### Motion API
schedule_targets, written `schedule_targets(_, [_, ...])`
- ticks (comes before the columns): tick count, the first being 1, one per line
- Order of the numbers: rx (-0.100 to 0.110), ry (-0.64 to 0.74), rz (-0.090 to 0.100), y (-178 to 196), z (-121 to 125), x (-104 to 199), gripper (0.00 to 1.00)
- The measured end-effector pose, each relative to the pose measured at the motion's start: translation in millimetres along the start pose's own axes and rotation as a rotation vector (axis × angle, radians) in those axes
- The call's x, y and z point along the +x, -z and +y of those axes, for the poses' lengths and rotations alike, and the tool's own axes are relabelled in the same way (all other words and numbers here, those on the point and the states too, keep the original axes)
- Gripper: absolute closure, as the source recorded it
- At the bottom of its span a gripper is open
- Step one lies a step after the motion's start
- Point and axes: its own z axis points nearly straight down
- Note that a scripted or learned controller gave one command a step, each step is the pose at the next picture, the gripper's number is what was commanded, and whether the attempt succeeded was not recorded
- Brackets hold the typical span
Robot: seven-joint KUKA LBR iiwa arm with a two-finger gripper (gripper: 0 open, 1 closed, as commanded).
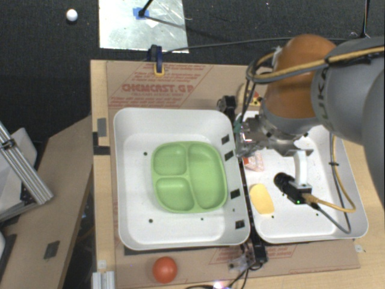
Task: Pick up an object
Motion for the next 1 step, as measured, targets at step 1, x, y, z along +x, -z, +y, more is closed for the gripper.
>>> schedule_targets(1, [0.001, 0.0, 0.0, -9.3, -15.9, 52.0, 1.0])
